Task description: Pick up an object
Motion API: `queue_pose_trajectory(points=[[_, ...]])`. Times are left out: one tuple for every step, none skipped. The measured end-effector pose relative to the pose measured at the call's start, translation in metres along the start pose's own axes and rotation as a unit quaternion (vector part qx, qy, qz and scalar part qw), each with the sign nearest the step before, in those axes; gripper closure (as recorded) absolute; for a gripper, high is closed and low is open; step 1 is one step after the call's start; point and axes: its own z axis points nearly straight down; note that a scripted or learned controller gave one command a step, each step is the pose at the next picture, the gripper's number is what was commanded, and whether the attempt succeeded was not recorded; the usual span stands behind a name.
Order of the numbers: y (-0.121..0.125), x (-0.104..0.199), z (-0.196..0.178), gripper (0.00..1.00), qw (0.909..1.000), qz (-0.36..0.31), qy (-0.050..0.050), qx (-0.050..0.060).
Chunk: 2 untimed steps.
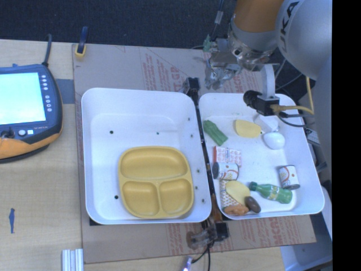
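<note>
My gripper (218,77) hangs over the bench just behind the back edge of the right bin (309,168), near the divide between the two bins. Nothing is visibly held in it. The right bin holds a green pickle-shaped piece (215,132), a yellow slice (247,129), a white egg (274,140), a red-and-white packet (227,156), a small can (288,177), a green bottle (272,192), a yellow wedge (237,192) and two brown bits (237,210). The left bin (101,123) holds a yellow divided tray (155,182).
A handheld control tablet (22,109) lies on the bench at the far left. A black fitting with a yellow cable (264,102) overhangs the right bin's back edge. The grey arm (299,21) fills the upper right.
</note>
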Motion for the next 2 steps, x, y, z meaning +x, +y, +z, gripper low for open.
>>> queue_pose_trajectory(points=[[0.001, 0.038, 0.065, 1.0, 1.0, 0.001, 0.0, 0.0], [-0.009, -0.04, -0.011, 1.0, 1.0, 0.003, 0.0, -0.003]])
